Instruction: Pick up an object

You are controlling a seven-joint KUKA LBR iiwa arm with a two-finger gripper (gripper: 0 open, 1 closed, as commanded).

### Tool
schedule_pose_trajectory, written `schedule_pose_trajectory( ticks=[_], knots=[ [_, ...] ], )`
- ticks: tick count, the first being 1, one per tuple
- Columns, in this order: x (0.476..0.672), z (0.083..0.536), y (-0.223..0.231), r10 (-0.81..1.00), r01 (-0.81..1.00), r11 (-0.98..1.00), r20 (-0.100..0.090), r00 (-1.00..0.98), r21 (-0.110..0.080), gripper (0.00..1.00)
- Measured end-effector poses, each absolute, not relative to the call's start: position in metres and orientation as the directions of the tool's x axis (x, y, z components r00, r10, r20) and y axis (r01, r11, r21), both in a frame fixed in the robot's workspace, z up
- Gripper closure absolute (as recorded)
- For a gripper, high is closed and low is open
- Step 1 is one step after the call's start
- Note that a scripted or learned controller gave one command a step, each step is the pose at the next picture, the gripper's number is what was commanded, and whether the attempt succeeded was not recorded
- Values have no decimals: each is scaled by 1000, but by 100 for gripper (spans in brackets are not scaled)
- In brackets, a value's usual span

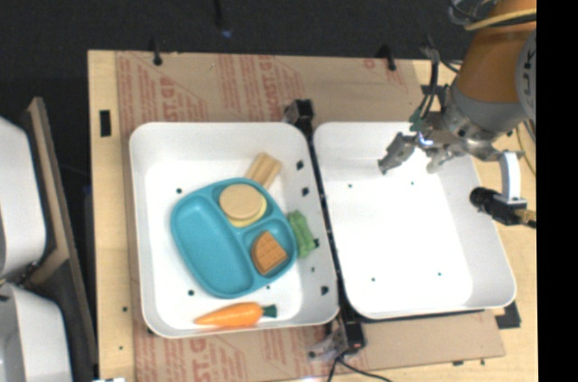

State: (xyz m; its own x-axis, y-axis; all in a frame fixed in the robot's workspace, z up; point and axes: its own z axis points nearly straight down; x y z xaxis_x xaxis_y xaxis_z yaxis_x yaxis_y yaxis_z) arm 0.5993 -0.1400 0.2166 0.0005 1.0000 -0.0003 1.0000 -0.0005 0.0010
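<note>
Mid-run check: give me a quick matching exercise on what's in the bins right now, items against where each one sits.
Items:
1. carrot
2. blue tray
3. round cracker
4. gripper

Places:
A. above the right bin's far edge
B. in a compartment of the tray
C. at the left bin's near edge
D. middle of the left bin

Pairs: 1-C, 2-D, 3-B, 4-A
</note>
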Motion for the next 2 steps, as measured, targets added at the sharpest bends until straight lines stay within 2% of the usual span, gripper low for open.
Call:
schedule_pose_trajectory(
  ticks=[1, 2],
  knots=[
    [606, 169, -139, 1000, 1000, -1, 0, 1, -3, 0],
    [620, 127, -147, 1000, 1000, -1, 0, 1, -3, 0]
  ],
)
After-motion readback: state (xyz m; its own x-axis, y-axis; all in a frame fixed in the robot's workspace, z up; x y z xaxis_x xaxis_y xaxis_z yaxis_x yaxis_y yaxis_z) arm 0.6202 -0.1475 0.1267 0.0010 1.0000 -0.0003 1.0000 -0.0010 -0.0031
